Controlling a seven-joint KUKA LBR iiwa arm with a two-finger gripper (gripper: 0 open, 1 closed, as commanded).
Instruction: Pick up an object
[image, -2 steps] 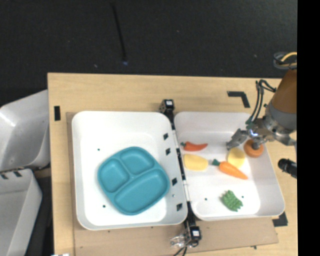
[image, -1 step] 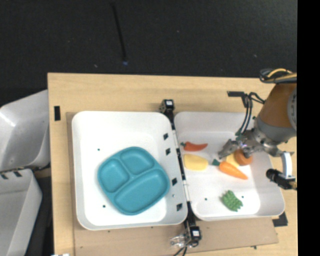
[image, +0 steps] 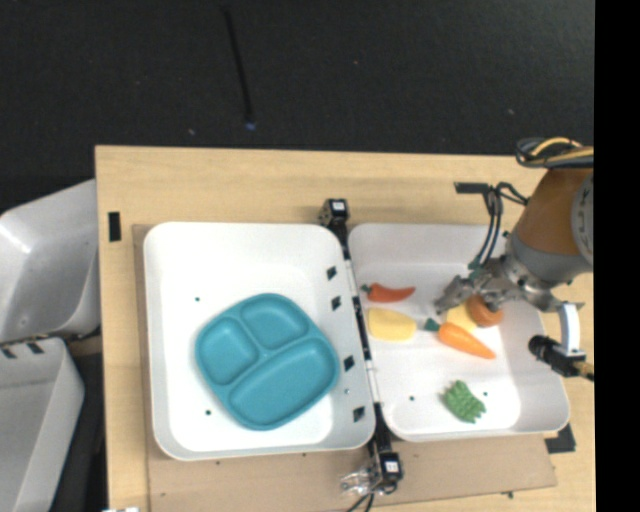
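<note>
The right bin (image: 520, 245) holds a red chili pepper (image: 390, 293), a yellow pear-like piece (image: 392, 324), an orange carrot (image: 466, 340) with a green tip, and a green bumpy piece (image: 463, 400). My gripper (image: 470, 293) hangs low over the bin's right-middle, just above the carrot's upper end. A small orange and yellow object (image: 484, 313) lies right beside the gripper, partly hidden by it. The grey wrist with its orange band (image: 548, 215) comes in from the right edge.
The left bin (image: 170, 250) holds a blue divided plate (image: 265, 360). A metal clamp (image: 335, 212) sits at the top of the seam between the bins. Black cables (image: 490, 215) trail near the wrist. The bench (image: 200, 180) is light wood.
</note>
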